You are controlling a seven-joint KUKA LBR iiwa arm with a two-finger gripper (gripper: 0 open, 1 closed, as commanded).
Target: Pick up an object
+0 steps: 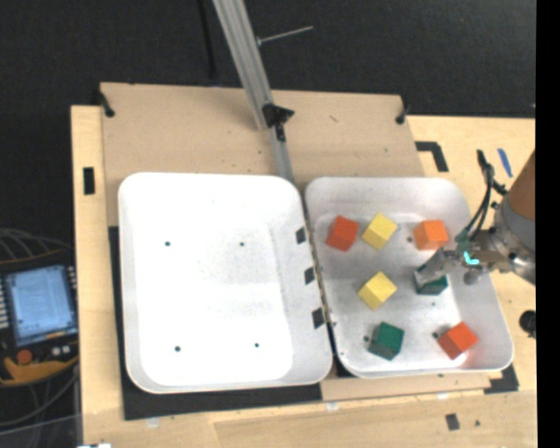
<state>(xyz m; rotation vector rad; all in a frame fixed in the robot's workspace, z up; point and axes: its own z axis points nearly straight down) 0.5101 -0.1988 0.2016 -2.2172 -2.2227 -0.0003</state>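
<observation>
Camera view from above the bench shows a small dark green block (pixel 434 285) lying in the right bin (pixel 406 194), toward its right side, and my gripper (pixel 436 276) sits right over it. My fingers come down on the left and far sides of that block, but the picture is too coarse there for me to say whether they are spread around it, pinching it, or only touching its top, so I cannot tell how my jaws stand. Just left of that spot lies a yellow cube (pixel 377 289), near the middle of the bin. On the far side of my fingers an orange cube (pixel 431 234) rests close to the bin's far right, with a second yellow cube (pixel 380 231) to its left and a red-orange cube (pixel 343 232) left of that, the three forming a loose row. Toward the near edge sit a larger green cube (pixel 386 340) and, off to its right, another red-orange cube (pixel 456 339) near the bin's near right corner. My arm (pixel 523 203) enters from the right, its orange band at the picture's edge. The left bin (pixel 140 203) lies beside the right one, their inner edges touching.
</observation>
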